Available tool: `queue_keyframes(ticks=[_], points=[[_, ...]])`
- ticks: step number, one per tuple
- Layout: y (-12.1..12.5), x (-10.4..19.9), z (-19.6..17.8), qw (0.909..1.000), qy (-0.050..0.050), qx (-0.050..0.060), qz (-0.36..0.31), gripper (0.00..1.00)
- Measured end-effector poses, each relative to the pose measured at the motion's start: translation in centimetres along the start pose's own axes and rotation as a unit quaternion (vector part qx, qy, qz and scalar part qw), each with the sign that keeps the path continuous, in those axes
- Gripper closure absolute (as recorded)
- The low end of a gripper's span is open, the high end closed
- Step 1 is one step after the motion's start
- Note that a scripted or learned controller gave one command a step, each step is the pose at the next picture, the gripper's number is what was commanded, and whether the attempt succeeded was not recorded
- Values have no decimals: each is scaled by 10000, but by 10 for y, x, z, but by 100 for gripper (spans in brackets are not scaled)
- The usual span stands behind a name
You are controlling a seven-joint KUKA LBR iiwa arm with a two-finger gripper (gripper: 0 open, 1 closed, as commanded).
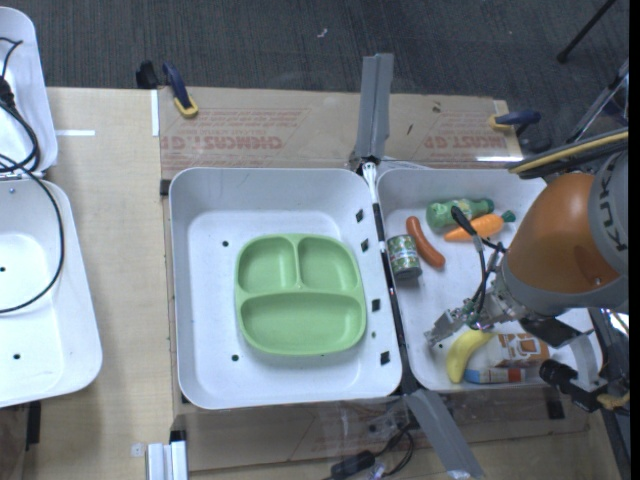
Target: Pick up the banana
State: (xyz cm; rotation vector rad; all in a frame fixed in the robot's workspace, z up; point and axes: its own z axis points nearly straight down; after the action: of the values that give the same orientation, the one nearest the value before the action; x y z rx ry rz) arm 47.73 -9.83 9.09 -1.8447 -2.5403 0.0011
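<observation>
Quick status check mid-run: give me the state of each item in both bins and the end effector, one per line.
banana: lying flat in right bin, not lifted
end effector: low over the banana's upper end; grip unclear
green divided tray: flat in left bin, compartments bare
small can: lying by the divider
sausage: lying flat
carrot: lying flat
carton: lying flat beside banana

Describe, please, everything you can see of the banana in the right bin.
The banana is small, yellow and smooth, likely a plastic toy. It lies flat near the front of the right bin, curving from upper right to lower left. The gripper is just above its upper end, though contact is unclear. A white carton lies against its right side.
</observation>
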Motion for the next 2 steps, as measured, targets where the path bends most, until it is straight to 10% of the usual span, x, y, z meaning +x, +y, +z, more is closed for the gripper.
queue_keyframes(ticks=[1, 2], points=[[0, -1, -9, 10000, -1, -3, 25, 100], [0, -1, -9, 10000, -1, -2, 22, 0]])
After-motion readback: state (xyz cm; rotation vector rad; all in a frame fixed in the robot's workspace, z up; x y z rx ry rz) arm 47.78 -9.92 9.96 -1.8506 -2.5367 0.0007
